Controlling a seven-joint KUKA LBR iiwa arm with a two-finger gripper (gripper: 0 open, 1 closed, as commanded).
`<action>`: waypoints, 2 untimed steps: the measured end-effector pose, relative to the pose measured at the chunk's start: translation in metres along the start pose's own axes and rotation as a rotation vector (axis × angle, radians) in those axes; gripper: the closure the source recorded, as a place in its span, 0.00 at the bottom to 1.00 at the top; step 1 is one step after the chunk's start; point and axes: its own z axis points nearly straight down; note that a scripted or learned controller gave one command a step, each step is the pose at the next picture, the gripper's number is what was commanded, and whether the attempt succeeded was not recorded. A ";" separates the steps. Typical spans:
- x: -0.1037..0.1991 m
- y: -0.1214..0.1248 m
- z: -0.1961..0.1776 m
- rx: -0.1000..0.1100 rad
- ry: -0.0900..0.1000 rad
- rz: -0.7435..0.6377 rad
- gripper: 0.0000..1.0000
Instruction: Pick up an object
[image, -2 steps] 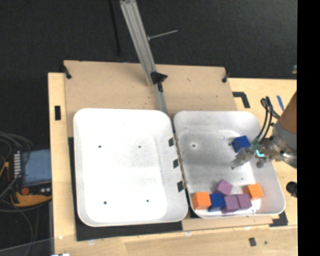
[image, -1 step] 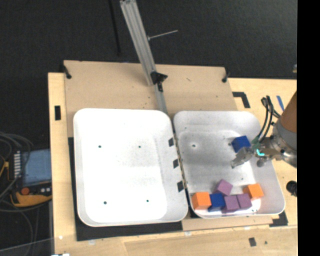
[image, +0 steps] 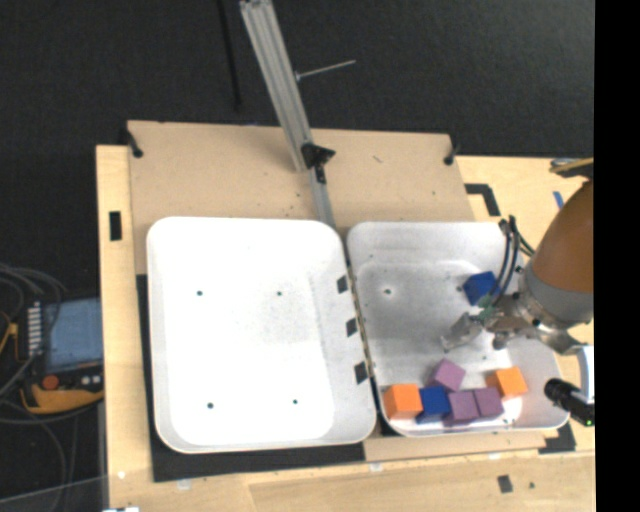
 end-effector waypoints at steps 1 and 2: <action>-0.001 0.000 0.052 -0.004 -0.002 0.000 0.00; -0.002 0.002 0.038 -0.010 -0.001 0.007 1.00</action>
